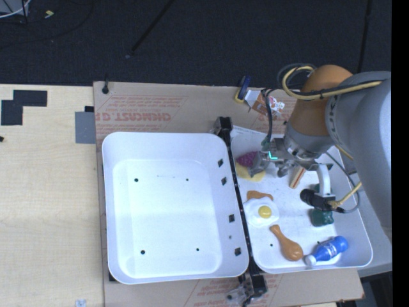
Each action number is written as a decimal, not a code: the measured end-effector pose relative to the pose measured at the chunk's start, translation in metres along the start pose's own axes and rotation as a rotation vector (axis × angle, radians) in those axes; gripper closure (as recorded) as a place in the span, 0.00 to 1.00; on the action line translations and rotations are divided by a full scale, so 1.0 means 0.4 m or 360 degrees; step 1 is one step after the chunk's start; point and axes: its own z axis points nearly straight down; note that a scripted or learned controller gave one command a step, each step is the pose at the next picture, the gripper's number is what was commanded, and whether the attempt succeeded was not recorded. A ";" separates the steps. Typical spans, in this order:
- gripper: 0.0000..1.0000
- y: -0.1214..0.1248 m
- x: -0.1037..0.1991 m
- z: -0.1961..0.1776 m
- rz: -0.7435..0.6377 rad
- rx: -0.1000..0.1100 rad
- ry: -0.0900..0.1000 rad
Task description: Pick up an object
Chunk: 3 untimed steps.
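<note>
1. The arm (358, 117) reaches over the right bin (358, 251); its hand (271, 162) is low by the pink toy (246, 164), so the grasp step looks to be in hand.
2. That toy, small and magenta, lies just left of the hand.
3. Whether the hand is open, I cannot tell; next comes a firm grip, then lifting.

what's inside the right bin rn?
In the right bin: fried egg, orange drumstick, blue-and-white bottle, dark green item, purple-yellow toy, small orange piece. The pincer and arm cover the bin's far right part.
</note>
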 end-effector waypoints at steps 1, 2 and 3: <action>0.00 0.028 0.052 0.042 0.0000 -0.0004 -0.0001; 0.00 -0.136 0.049 0.043 0.0006 0.0008 0.0001; 0.00 -0.377 0.034 0.044 0.0009 0.0011 0.0003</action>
